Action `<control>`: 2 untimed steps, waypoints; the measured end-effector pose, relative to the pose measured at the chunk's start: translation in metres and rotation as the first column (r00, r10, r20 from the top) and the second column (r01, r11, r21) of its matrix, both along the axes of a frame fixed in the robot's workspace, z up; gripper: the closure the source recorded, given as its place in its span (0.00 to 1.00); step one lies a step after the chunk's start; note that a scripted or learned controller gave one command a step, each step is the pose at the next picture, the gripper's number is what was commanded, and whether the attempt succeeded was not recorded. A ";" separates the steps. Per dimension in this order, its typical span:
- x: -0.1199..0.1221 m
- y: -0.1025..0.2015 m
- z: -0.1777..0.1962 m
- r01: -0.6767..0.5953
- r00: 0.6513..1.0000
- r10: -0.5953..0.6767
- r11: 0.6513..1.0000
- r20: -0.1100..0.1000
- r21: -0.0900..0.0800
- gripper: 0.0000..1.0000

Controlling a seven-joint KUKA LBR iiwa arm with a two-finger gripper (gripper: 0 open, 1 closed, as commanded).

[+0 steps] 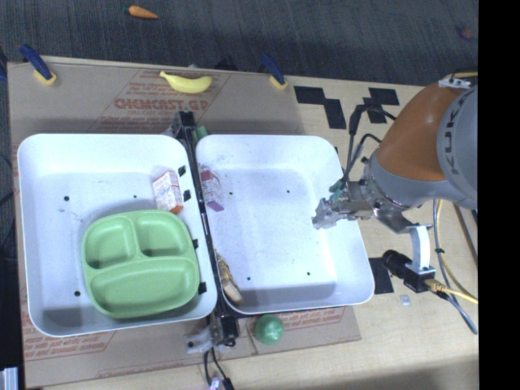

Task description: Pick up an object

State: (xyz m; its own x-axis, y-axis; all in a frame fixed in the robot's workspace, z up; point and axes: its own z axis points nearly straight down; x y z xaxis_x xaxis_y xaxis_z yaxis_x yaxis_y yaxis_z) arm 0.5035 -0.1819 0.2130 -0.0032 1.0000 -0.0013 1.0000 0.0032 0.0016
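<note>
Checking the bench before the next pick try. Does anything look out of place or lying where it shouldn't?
Yes. A banana lies on the cardboard behind the bins, a green ball sits in front of the right bin, and an orange object lies on the floor. All three sit outside the bins.

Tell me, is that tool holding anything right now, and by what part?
Nothing shows in the tool; it hangs over the right edge of the right bin, apart from the small packet at that bin's left wall.
</note>
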 end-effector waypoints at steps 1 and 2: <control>0.000 0.000 -0.001 0.000 1.000 0.000 1.000 -0.001 0.001 0.00; 0.022 -0.029 -0.038 -0.002 1.000 0.002 1.000 -0.004 0.000 0.00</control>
